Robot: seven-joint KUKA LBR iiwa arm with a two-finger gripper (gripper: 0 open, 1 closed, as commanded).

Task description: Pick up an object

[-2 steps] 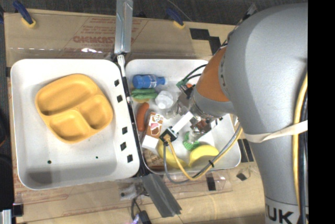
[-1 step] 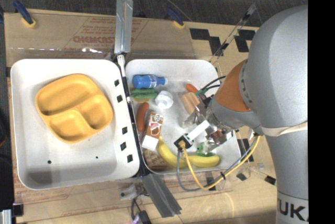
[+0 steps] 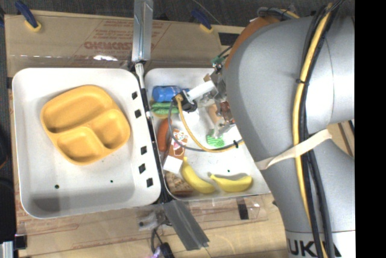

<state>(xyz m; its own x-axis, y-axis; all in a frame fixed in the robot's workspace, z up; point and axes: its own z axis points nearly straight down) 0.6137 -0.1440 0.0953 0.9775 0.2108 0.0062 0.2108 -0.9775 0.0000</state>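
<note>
The right bin (image 3: 181, 75) holds a heap of small things. A blue object (image 3: 163, 94) lies at the back left, with a green one (image 3: 160, 109) just in front of it. An orange-red stick-shaped thing (image 3: 163, 135) lies along the left wall. Two yellow bananas (image 3: 216, 181) rest near the front, beside a brown item (image 3: 175, 181). My gripper (image 3: 218, 121) reaches down into the middle of this bin, above a small green object (image 3: 215, 141). The big grey arm hides the bin's right half.
The left bin (image 3: 36, 190) carries a yellow divided plate (image 3: 85, 123). A metal divider (image 3: 142, 28) with black clips runs between the bins. A yellow cable (image 3: 188, 133) loops over the right bin's contents. Cardboard (image 3: 72, 34) lies behind the bins.
</note>
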